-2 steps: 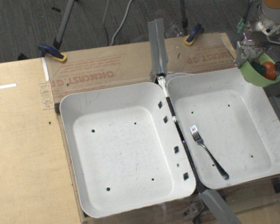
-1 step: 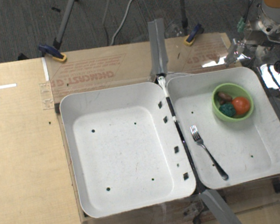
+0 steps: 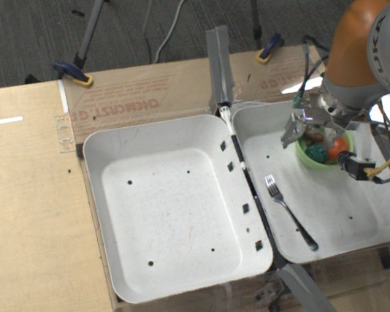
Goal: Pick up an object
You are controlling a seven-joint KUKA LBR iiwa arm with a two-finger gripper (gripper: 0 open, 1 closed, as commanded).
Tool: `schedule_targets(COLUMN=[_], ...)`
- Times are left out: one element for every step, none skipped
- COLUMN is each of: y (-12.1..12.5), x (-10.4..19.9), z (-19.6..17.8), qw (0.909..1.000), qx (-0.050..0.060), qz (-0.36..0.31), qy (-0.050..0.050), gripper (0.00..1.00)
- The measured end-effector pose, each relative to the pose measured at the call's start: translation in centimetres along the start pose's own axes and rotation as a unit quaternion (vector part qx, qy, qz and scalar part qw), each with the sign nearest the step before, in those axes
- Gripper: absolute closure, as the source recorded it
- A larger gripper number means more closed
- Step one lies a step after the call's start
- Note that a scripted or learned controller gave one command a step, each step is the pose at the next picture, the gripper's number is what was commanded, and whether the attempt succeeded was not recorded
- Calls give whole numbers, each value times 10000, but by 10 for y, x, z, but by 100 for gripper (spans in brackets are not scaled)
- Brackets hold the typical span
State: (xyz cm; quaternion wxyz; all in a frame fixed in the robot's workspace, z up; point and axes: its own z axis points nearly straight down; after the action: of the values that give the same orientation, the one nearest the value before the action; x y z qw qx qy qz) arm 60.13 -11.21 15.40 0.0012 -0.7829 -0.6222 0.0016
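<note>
Arm over right bin, above bowl.
Metal fork (image 3: 289, 211) lay flat on smooth white right bin (image 3: 355, 225); beyond it, round green bowl (image 3: 315, 155) held orange and teal items, gripper (image 3: 314, 126) just above, finger state undeterminable. Left bin (image 3: 167, 208) alongside.

Bright, even light from overhead here, and the white bins (image 3: 167, 208) come close to washing out. Shadows stay soft and short under the fork (image 3: 289, 211). A blown-out glare patch shows at right; focus slightly soft throughout.
</note>
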Motion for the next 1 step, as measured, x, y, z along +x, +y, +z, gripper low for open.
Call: schedule_targets(y=[14], x=[-20], z=[49], qw=[10000], qx=[-60], qz=[-15], qy=[1], gripper=[0])
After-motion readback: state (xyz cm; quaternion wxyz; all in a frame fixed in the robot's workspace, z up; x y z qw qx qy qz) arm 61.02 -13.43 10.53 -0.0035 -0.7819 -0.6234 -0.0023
